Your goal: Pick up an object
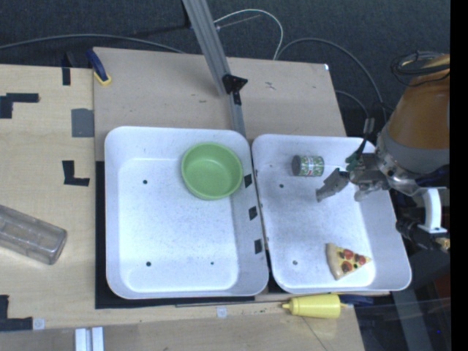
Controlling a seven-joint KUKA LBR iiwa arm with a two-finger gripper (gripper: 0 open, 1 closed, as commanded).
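While the arm reaches in from the right, its claw (338,183) hangs over the right bin (292,225), fingers spread with nothing between them. A small can (308,166) lies on its side just left of the claw, towards the far edge. A pizza slice (346,259) sits in the near right corner. A green bowl (212,170) rests in the left bin (146,225).

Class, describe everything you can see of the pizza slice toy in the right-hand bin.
The pizza slice is a small wedge, seemingly plastic, with a tan crust edge, yellow top and red round toppings. It lies flat on the floor of the right bin, near its front right corner, touching only the bin, well apart from the gripper.
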